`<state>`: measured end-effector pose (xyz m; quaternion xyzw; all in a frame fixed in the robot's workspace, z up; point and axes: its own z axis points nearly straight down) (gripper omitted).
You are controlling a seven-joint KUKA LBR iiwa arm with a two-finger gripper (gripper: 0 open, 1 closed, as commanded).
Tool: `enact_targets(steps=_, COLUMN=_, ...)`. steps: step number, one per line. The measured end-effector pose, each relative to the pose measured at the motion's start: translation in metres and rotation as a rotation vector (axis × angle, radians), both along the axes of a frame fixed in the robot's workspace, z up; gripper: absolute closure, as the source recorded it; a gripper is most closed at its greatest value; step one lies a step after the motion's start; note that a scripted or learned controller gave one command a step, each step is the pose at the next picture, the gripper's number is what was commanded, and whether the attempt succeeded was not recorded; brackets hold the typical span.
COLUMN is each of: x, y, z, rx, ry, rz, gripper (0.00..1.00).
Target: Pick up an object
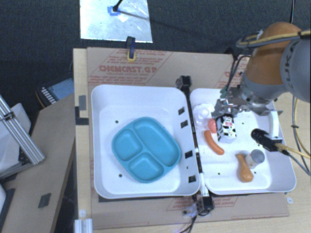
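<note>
Gripper [224, 111] low in the right bin [277, 178], near its left wall, over a black-and-white cow toy [226, 128]; I cannot tell its opening or hold. Beside it: orange sausage [214, 142], white lump [201, 112] partly hidden. Left bin [104, 106]: blue divided plate [146, 149].

Even overhead light; my white bins [146, 93] glare slightly, the metal sheet [115, 12] behind them shines, edges soft.

Both white bins [138, 93] look like smooth, slightly glossy plastic, as does the blue divided plate [146, 149].
</note>
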<state>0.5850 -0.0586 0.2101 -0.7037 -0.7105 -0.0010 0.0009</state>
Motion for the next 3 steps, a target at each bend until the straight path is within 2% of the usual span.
enact_targets(steps=1, x=-0.02, y=0.059, z=0.01, rx=0.001, ry=0.0, rz=0.001, gripper=1.0)
enact_targets(steps=3, x=-0.07, y=0.157, z=0.005, rx=0.0, ry=0.001, rz=0.0, gripper=1.0)
